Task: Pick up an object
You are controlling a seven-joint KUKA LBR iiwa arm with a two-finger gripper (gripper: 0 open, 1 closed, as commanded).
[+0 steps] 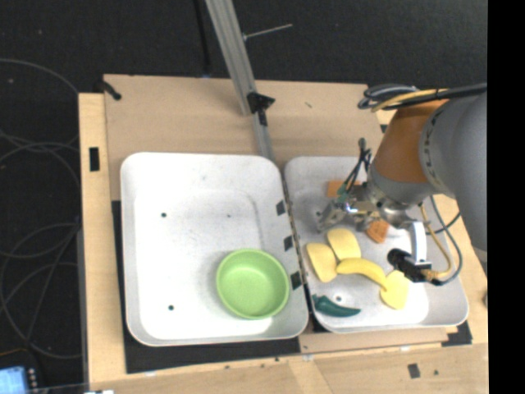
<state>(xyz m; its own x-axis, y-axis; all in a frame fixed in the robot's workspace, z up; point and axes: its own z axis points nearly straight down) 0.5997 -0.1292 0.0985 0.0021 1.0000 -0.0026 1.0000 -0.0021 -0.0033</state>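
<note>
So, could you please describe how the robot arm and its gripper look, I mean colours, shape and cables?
The arm is a thick, rounded grey body with a broad orange band above the wrist. Thin dark cables loop over its top and hang beside the wrist. The gripper is a small metallic grey assembly with more thin wires around it; its finer details are too blurred to tell.

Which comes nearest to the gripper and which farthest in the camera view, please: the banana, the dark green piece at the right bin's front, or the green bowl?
Measured from the gripper:
1. Banana, right bin, just in front of it.
2. Dark green piece, right bin's front edge.
3. Green bowl, left bin, front right corner.
</note>
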